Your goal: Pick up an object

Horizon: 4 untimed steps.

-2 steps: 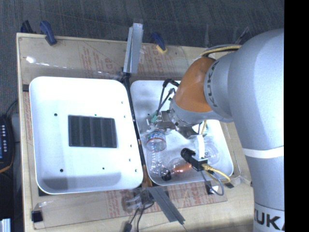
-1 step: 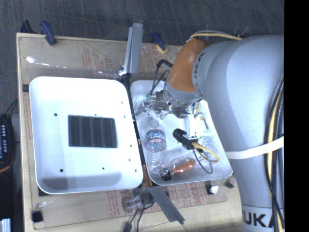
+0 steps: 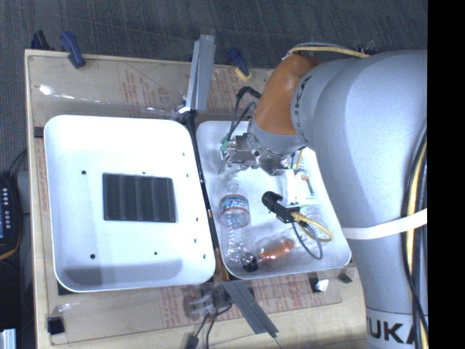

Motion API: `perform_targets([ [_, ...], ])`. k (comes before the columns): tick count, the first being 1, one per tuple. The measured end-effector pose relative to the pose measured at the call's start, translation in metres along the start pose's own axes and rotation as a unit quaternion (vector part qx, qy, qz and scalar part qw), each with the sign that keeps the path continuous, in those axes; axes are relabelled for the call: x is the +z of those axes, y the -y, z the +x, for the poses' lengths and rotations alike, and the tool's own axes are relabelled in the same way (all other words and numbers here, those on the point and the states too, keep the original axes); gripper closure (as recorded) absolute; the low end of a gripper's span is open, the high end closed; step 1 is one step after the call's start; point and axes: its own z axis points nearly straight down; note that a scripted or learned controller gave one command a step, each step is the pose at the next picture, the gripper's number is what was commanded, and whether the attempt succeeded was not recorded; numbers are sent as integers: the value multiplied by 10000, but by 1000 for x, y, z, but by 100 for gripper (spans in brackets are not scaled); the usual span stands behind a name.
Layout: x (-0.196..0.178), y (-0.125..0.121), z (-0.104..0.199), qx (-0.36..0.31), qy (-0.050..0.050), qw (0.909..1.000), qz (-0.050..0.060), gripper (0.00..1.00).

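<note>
Lower centre of frame, right bin (image 3: 334, 257): clear plastic bottle (image 3: 234, 220) lying beside orange-tipped item (image 3: 275, 250) and cable loop (image 3: 309, 233). Probably light, slick, crushable; best gripped across body at label. Farther up: claw (image 3: 238, 151), state cannot tell.

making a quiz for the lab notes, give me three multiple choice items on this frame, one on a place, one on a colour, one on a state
1. The water bottle lies in which bin?
A. left bin
B. right bin
C. on the bench

2. The band on the arm above the wrist is
A. orange
B. green
C. blue

3. The bottle is
A. standing upright
B. lying on its side
C. lifted above the bin

Key: 1 B, it lies along that bin's left wall. 2 A, the orange band shows above the wrist. 3 B, it lies lengthwise on the bin floor.
</note>
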Motion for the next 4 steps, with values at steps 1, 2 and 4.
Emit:
perform_targets([
  [1,0,0,0,-1,1,10000,1,0],
  [2,-90,28,37,1042,-9,9946,-3,0],
  [4,3,109,-44,28,-35,9999,-113,0],
])
